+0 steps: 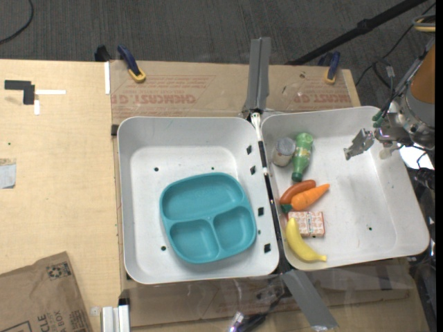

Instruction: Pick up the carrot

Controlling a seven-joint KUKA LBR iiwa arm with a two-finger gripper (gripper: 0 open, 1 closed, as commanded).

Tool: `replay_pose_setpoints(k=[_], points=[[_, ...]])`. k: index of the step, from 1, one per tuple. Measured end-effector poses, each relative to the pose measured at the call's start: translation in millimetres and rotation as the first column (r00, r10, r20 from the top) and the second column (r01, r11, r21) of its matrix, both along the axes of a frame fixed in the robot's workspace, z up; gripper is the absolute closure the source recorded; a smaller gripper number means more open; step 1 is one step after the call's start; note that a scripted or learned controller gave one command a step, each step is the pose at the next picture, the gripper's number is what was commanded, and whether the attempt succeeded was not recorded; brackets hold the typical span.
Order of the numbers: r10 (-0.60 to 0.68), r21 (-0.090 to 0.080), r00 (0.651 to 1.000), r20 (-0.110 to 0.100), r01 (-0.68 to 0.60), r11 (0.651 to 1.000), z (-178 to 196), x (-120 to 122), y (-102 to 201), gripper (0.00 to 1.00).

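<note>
The orange carrot (pixel 309 196) lies in the right bin (pixel 387 213), near its left wall, with its tip pointing up and right. A reddish-orange sausage-like piece (pixel 295 189) rests against the carrot's upper left side. My gripper (pixel 358 145) hangs over the upper right part of the same bin. It is well to the right of the carrot and above it in the view, with bare bin floor between them. Nothing is seen in the gripper.
A green bottle (pixel 302 154) and a small grey can (pixel 283 151) lie just above the carrot. A pink box (pixel 306 223) and a yellow banana (pixel 302 245) lie below it. The left bin (pixel 129 185) holds a teal divided plate (pixel 208 217).
</note>
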State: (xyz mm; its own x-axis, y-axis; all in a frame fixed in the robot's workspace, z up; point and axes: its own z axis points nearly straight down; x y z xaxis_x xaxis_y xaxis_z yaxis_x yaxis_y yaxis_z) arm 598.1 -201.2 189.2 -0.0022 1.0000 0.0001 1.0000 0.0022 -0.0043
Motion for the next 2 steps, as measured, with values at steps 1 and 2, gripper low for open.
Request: replay_pose_setpoints(k=[1,2], points=[[0.132,-0.004,0.991,0.023,-0.131,0.991,-77,-23,52,0.00],[-0.041,-0.005,0.999,0.034,0.041,0.999,-86,-42,100,0.00]])
